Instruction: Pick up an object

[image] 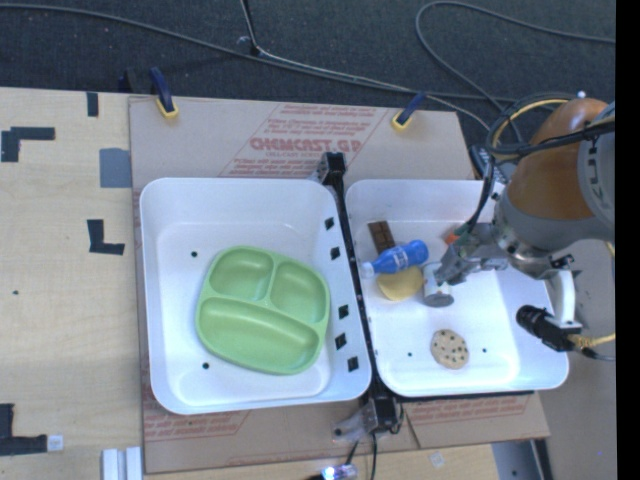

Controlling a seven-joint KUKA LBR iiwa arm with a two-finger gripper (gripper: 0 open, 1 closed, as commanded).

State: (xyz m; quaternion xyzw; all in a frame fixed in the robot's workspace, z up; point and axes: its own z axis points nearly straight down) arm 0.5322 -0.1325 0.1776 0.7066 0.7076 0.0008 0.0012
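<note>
Two shallow white plastic bins sit side by side on a sheet of brown printed cardboard [300,138], which rests on a pale wooden bench [60,298]. A black divider strip [347,268] runs between the bins along their shared edge.

Left bin [160,218]: contains one light green plastic plate with three compartments [264,309]. The plate lies flat, right side up, near the bin centre. Its single long compartment is on the near side; the two smaller compartments are on the far side.

Right bin [500,358]: contains four items.
1. Small dark brown rectangular bar [380,235], near the far left of the bin floor, long axis running roughly far to near.
2. Blue plastic bottle with a white cap end [397,259], lying on its side just beside the bar. Its long axis runs left to right with a slight tilt; the white end points left toward the divider, and the blue body points right toward the gripper.
3. Pale yellow rounded object [400,285], touching or just beside the near side of the bottle.
4. Round tan cookie with dark chips [450,349], lying flat, apart from the other three, toward the near wall.

Gripper [440,290]: positioned low inside the right bin, just right of the yellow object and the bottle, and on the far side of the cookie. Whether it is set wide or narrow cannot be determined, and no item can be made out in its grasp. The grey arm with orange band [565,173] enters from the right.

Two blue-and-yellow clamps [163,96] hold the far edge of the cardboard.
</note>
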